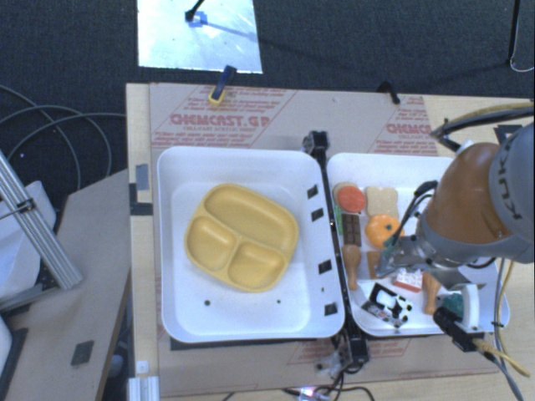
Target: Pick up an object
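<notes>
At left, the yellow tray (pixel 241 237) lies in the left bin (pixel 180 182). In the right bin (pixel 338 167) we see small toy foods; the orange fruit (pixel 382 229) looks light, hard and smooth, so we judge a grasp across its middle best. The arm bends low over it; whether the gripper (pixel 391 261) is parted or holding anything, we cannot tell.

left bin (pixel 180 224): yellow divided tray (pixel 241 236), mid-frame
right bin (pixel 343 167): red round piece (pixel 351 198), tan slice (pixel 382 200), orange ball (pixel 382 228), brown stick (pixel 352 229)
arm (pixel 476 203): lower right, over right bin
gripper (pixel 393 261): low, just below the orange ball
</notes>
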Robot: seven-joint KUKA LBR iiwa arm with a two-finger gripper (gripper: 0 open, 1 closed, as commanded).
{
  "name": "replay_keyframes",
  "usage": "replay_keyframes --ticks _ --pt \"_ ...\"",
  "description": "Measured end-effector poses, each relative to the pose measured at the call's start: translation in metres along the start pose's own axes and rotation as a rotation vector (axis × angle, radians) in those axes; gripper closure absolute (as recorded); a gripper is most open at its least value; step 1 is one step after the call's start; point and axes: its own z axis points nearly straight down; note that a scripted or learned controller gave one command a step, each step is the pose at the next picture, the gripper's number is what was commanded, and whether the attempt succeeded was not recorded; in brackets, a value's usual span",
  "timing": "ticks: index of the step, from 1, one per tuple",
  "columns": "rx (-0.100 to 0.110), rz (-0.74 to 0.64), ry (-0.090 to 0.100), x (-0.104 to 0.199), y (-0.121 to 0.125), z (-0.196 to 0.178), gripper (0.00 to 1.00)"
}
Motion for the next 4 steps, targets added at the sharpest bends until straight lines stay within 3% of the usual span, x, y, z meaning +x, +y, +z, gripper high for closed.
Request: replay_keyframes --ticks 4 --pt "-0.01 -0.004 0.002 0.001 0.005 -0.042 1.0"
